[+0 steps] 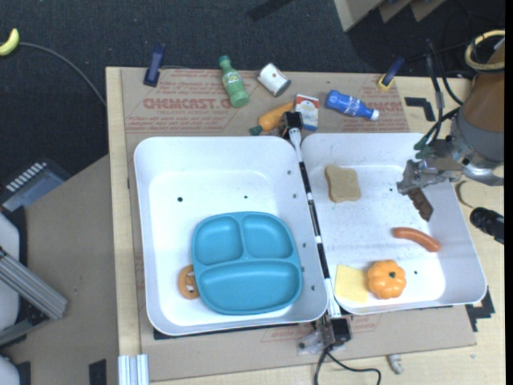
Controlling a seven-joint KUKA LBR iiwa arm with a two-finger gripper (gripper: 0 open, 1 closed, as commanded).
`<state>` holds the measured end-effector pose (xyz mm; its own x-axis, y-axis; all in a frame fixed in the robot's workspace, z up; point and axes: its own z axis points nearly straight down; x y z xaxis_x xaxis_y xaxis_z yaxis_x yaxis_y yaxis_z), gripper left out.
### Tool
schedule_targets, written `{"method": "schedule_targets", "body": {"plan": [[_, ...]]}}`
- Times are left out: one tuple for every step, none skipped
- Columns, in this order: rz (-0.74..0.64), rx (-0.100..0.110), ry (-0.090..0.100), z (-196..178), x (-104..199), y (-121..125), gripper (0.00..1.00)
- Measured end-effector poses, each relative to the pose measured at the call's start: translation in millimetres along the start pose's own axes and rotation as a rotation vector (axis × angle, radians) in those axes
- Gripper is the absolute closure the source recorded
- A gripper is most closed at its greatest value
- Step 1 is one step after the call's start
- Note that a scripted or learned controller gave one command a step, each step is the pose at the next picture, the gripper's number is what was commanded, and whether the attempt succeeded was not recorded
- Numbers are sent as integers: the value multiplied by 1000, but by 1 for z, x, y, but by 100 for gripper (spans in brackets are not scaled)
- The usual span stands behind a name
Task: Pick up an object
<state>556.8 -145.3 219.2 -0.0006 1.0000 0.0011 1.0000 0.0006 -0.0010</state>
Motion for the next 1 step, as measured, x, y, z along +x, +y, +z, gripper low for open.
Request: {"method": "schedule_targets", "body": {"plan": [[-2,1,1,7,63,-16,100]]}}
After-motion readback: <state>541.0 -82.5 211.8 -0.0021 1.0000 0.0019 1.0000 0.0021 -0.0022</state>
